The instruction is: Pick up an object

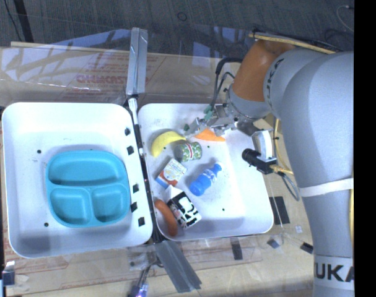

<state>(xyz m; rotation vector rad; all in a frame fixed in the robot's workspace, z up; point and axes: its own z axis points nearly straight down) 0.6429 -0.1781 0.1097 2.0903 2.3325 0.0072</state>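
Observation:
The right bin (256, 218) holds several objects. A yellow banana (164, 141) lies at its upper left beside a green can (191, 150). An orange wedge-shaped piece (210, 135) sits just right of the can. Lower down are a small white and orange carton (171, 173), a blue bottle (206, 179), a black and white object (185, 209) and a brown rounded item (165, 218) at the bottom left corner. My gripper (206, 121) is low over the bin's upper middle, right above the orange piece and close to the can. Nothing is visibly held.
The left bin (26, 129) carries a blue three-compartment tray (87, 187). A metal divider strip (135, 67) runs between the bins. The grey arm (311, 116) covers the right bin's right edge, and a black fitting (257, 160) sticks out over it.

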